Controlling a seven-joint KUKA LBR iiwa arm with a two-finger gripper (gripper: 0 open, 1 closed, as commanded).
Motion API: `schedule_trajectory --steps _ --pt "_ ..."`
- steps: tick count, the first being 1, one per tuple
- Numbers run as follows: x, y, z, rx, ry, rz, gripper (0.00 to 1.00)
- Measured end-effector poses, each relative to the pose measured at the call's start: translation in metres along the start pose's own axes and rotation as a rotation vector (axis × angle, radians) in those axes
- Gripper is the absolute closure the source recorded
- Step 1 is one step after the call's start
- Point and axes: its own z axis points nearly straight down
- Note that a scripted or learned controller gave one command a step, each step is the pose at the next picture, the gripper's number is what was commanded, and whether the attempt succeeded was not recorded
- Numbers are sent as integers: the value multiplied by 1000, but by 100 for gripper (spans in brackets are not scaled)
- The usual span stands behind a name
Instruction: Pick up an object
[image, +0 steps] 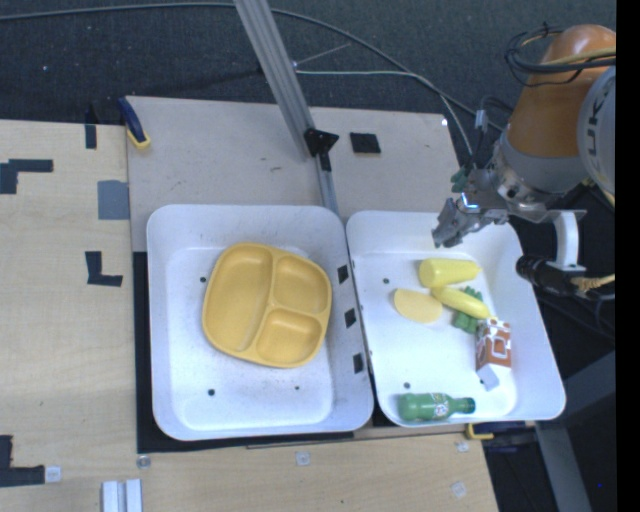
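Yellow plastic makes up most of the pickable things in the right bin (533, 352): a stubby corn-like piece (448, 271), a second long yellow piece with green leaves (464, 303) just below it, and a flat pale yellow slice (417, 306) beside both. These look like light, stiff toy foods with smooth skins, so a hold across the narrow middle of the corn-like piece seems safest. The slice lies flat and would likely slip. Lower in that bin lie a green bottle (435, 405) on its side and a small red-and-white carton (494, 347) near the right wall. The gripper (449, 229) hangs over the bin's upper part, just above the corn-like piece, with nothing visibly held; at this slant I cannot tell how its jaws stand. The yellow pieces touch, which may crowd a grasp. A yellow divided plate (267, 304) sits in the left bin (166, 300).
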Motion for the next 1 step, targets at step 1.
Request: schedule_trajectory --steps 1 --pt "50 1 15 5 1 -4 100"
